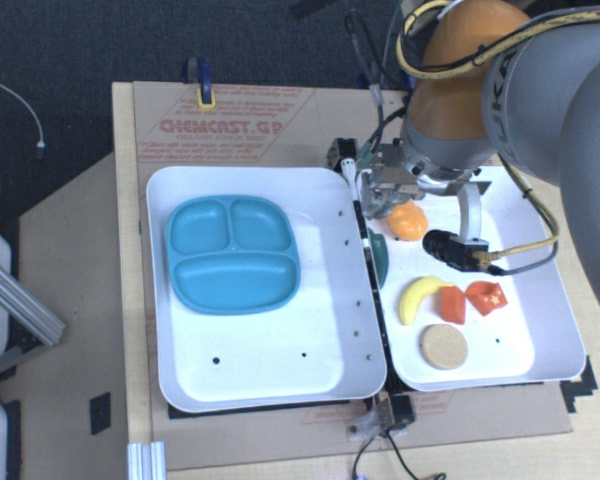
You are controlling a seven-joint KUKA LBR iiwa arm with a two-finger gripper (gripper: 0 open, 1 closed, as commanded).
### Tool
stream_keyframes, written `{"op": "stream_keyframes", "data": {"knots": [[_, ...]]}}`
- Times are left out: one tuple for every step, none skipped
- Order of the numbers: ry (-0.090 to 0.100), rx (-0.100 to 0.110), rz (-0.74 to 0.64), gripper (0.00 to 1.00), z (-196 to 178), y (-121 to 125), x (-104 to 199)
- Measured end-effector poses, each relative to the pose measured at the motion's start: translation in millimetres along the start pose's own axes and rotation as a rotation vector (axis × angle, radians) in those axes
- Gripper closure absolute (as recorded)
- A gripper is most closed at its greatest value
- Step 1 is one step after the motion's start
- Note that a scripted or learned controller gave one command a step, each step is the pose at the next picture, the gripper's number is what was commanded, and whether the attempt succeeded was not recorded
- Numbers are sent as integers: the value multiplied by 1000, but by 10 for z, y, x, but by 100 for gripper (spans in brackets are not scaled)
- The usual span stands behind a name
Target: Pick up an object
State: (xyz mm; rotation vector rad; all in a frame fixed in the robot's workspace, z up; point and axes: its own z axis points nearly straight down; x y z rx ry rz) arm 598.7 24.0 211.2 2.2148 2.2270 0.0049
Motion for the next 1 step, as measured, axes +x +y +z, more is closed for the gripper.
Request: {"op": "stream_keyframes", "data": {"knots": [[0, -1, 0, 100, -90, 90, 449]]}}
